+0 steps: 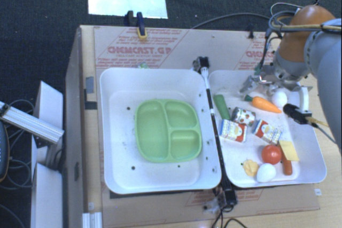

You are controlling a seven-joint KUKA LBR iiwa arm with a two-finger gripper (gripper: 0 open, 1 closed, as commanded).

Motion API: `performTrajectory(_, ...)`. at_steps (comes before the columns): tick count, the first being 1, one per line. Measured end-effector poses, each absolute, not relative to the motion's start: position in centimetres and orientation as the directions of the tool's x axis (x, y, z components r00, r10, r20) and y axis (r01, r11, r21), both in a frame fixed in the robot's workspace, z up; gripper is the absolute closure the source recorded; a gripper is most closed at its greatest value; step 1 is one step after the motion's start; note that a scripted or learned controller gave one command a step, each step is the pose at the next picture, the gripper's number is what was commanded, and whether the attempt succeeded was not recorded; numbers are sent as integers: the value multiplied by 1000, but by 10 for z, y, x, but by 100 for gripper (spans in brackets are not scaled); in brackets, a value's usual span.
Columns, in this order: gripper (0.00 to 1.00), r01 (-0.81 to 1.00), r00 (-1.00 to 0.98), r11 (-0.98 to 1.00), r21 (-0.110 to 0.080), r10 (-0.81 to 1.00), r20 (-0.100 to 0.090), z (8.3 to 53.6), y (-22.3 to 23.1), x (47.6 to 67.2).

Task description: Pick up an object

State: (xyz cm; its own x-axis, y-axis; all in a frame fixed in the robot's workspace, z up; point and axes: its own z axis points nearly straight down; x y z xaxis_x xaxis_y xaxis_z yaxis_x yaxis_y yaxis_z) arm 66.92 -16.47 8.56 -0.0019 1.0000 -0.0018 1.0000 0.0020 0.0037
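Observation:
My gripper (261, 83) hangs low over the far end of the right bin (231, 81), just behind an orange carrot (264, 104) and a white egg (279, 99). Nothing shows between its jaws. Further down the bin lie a green vegetable (221, 106), a small can (243, 115), two little cartons (233, 130) (266, 131), a red tomato (271, 154), a yellow cheese slice (289, 150), a sausage (287, 167), a second egg (266, 172) and a yellow piece (249, 167).
The left bin (123, 88) holds a green divided plate (168, 130). A black divider rail (211, 115) runs between the bins. A clamp (140, 24) sits at the bench's far edge. The grey arm (320, 56) comes in from the right.

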Motion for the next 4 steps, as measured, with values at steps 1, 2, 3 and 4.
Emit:
performTrajectory(1, 0, 1000, -5, 5, 2, 1000, 0, 85, -131, 669)
performTrajectory(2, 0, 1000, -2, 2, 3, 1000, -1, 85, -143, 669)
performTrajectory(3, 100, 1000, -4, 4, 7, 1000, -2, 97, -143, 670)
performTrajectory(4, 0, 1000, -4, 4, 7, 1000, -2, 97, -143, 670)
